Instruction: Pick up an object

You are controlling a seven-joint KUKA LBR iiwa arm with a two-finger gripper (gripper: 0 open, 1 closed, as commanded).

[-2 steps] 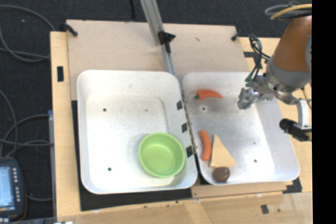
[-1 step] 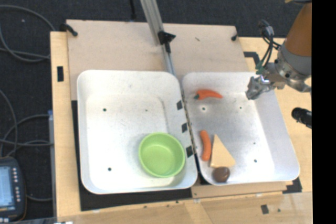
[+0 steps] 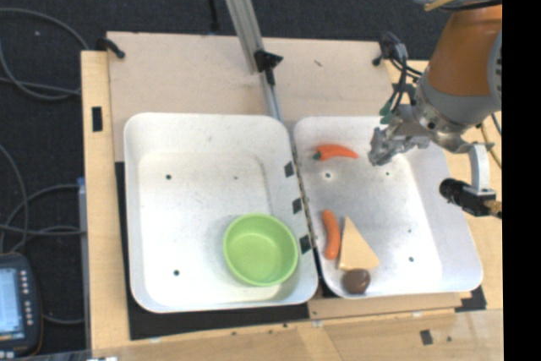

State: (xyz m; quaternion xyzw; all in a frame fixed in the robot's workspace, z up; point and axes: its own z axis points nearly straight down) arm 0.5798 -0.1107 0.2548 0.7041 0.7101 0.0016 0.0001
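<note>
pincer fingertips too blurred to tell apart; arm cut off at right edge; small screen device cropped at left edge.

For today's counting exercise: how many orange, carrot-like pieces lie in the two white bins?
2. One orange piece lies near the top of the right bin, just left of the claw. The other lies lower down along that bin's left wall, beside the tan wedge.

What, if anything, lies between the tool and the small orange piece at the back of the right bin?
Nothing visible does. The tool hangs over the right bin, just right of the small orange piece, with bare white floor between them. The other items lie nearer the front edge.
</note>
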